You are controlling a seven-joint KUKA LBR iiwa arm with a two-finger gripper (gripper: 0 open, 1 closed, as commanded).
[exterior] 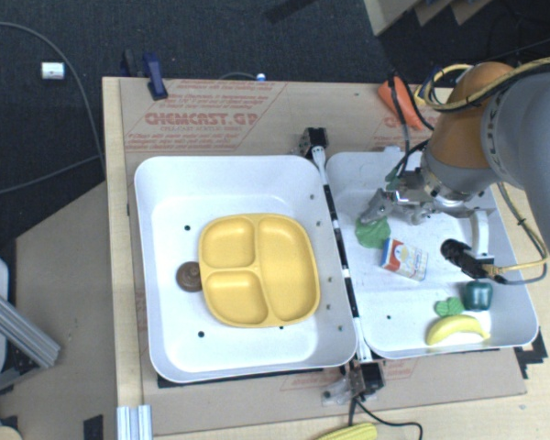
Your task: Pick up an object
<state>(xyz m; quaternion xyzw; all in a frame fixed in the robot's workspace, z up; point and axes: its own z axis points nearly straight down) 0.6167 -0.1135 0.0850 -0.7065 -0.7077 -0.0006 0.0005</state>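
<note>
My gripper (382, 207) hangs over the upper part of the right bin (391, 330), with the grey arm and its orange band reaching in from the right. Its tip sits just above a crumpled green object (374, 234), touching it or very close to it. A small white carton with red and blue print (404, 258) lies just right of the green object. Near the bin's front right corner lie a yellow banana (456, 330), a small green piece (449, 307) and a teal cup (478, 294).
The left bin (156, 246) holds a yellow divided plate (257, 270) with a brown disc (189, 276) beside its left edge. A black-and-white divider (335, 236) runs between the bins. Both bins rest on a cardboard sheet (202, 113).
</note>
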